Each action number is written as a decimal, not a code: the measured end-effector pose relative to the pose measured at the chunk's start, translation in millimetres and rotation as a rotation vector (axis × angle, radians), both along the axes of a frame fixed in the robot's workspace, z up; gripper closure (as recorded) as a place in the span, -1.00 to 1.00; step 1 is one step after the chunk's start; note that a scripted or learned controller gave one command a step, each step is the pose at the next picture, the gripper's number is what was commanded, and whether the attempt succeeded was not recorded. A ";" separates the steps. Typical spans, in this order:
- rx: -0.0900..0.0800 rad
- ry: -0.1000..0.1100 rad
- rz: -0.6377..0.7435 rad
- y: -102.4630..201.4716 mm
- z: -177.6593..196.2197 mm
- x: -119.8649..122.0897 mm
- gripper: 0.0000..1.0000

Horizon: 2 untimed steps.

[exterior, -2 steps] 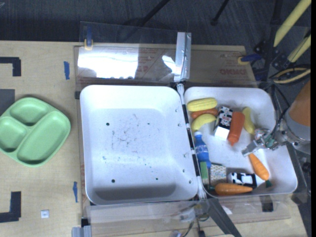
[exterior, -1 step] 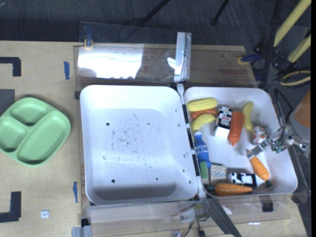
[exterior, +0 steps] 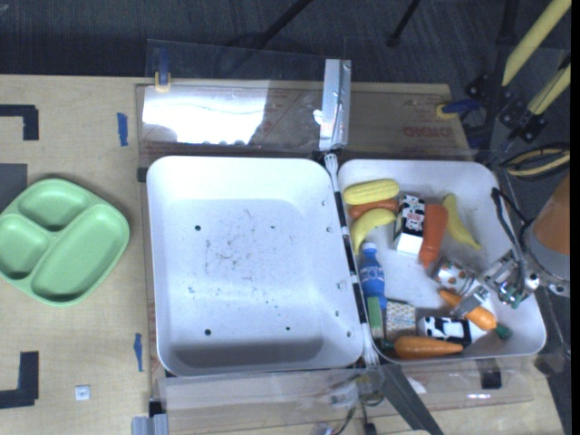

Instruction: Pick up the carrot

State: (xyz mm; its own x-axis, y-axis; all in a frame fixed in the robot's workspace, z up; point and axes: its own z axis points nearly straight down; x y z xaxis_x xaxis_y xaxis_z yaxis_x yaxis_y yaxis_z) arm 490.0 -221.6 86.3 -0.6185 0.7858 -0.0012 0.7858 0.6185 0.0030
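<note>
Green plastic, moulded into a three-part tray (exterior: 60, 239), is seen on the wooden bench (exterior: 72, 125) at the far left. Next comes the left white bin (exterior: 181, 188), its scuffed floor dotted with small dark holes. A clear sheet (exterior: 208, 107) and a silver upright bar (exterior: 335, 102) are set behind it.

The right white bin (exterior: 535, 338) is crowded. A yellow corn cob (exterior: 372, 190) lies at its top left, with a yellow banana (exterior: 362, 227) beneath it and a blue bottle with a white cap (exterior: 372, 279) along the left wall. A black-and-white carton (exterior: 410, 225) stands beside a long orange carrot (exterior: 433, 231), which is placed upright in the picture, near a second yellow banana (exterior: 460, 225). Another long orange vegetable (exterior: 428, 347) lies flat along the near wall, just below a black-and-white cow-patterned toy (exterior: 444, 328).

At the right, the grey gripper (exterior: 503, 284) is lowered into the bin, well apart from the upright carrot. Whether it is spread or closed cannot be told. A small orange piece with a green tip (exterior: 483, 319) lies just beside it.
</note>
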 end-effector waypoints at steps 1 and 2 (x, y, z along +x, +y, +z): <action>-0.004 -0.004 0.235 0.4 -0.2 61.1 -1.00; -0.003 -0.001 0.410 -2.6 40.5 -9.5 -1.00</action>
